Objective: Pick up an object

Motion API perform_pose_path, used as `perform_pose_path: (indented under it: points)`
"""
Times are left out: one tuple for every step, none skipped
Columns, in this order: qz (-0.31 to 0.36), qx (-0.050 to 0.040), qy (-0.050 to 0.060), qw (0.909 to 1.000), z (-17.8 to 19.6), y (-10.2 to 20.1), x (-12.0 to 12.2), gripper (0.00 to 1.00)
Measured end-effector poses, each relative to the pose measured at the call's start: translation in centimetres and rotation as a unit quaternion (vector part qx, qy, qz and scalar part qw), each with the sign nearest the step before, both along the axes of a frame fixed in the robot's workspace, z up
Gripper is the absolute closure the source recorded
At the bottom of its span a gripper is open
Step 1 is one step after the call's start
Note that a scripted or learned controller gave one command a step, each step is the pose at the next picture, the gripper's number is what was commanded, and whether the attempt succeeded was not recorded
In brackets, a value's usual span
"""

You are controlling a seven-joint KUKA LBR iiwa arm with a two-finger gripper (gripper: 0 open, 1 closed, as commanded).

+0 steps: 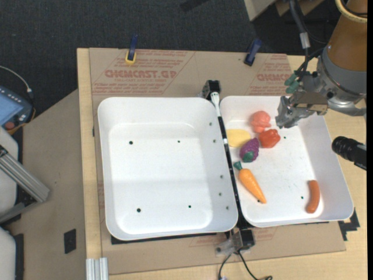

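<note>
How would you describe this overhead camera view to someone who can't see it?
A robot gripper hangs over the right bin by a red toy and pink toy; a yellow piece, purple grapes, carrot and sausage lie nearby.

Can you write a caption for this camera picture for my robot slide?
Gripper hovers by pink and red toys in the right bin, near a carrot.
</note>
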State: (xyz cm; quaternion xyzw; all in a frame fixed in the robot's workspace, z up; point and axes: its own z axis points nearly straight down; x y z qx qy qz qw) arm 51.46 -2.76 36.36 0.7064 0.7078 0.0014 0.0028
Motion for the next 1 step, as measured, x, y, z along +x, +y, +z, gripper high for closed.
perform_pose_path:
  points:
    - [0.003, 0.0016, 0.001, 1.0, 1.05, 6.6, 1.29, 1.0]
